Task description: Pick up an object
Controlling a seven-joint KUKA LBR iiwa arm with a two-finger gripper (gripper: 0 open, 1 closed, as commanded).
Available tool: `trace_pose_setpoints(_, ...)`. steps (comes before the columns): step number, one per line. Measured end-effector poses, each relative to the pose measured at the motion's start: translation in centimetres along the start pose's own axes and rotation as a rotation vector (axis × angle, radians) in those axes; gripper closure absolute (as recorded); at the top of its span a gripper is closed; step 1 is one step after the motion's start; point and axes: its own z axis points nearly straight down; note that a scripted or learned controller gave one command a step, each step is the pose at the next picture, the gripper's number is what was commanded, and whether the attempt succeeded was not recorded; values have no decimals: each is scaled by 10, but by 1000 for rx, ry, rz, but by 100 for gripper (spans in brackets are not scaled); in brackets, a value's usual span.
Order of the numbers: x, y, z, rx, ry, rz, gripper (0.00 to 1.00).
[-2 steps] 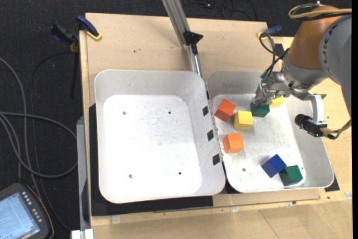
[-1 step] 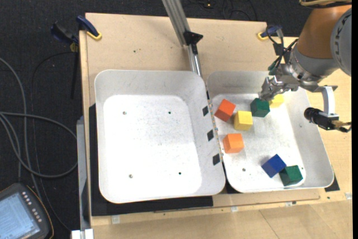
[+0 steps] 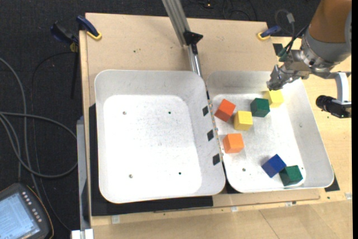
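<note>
Nearest, a blue block [image 3: 273,165] and a green block [image 3: 291,174] are lying touching in the right bin [image 3: 313,143], loosely scattered for picking. Farther up, an orange block [image 3: 233,143], a yellow block [image 3: 243,120] and another orange one [image 3: 225,109] are sitting apart. Beyond, the tool [image 3: 276,84] is hanging just over a yellow cube [image 3: 275,98] beside a dark green cube [image 3: 260,107]; whether it is gripping, I cannot tell. No readable writing.

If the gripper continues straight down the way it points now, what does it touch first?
Most likely the yellow block just below the gripper, beside the green block; height is hard to judge from this view.
</note>
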Motion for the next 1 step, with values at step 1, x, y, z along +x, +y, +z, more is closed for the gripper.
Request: trace_pose_setpoints(1, 0, 1, -5, 5, 1, 0, 100)
